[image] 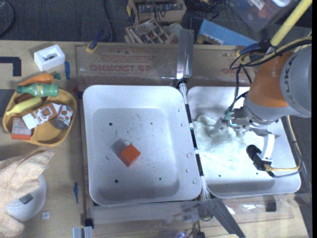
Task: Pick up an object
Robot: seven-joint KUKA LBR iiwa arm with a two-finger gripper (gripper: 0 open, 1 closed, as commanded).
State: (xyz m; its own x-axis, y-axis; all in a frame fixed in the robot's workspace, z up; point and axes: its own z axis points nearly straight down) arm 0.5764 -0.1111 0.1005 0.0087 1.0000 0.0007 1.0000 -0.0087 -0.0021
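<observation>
Cube [131, 154]: orange, matte, sharp-edged, sitting tilted at centre of left bin [99, 182], well apart from every wall.
Arm [277, 83]: grey shell, orange band, hanging over right bin [292, 182].
Gripper [221, 124]: fingers cannot be told apart or together; a pale lump [207, 118] lying at its 9 o'clock.
Writing: red letters on panel [124, 66] at 12 o'clock, blurred.

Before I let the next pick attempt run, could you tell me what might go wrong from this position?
The gripper is low in the right bin, while the orange block lies in the left bin; a grasp here would likely miss it. Crossing over, the arm could catch the raised rims between the bins. The black cable hanging near the wrist might snag.
</observation>
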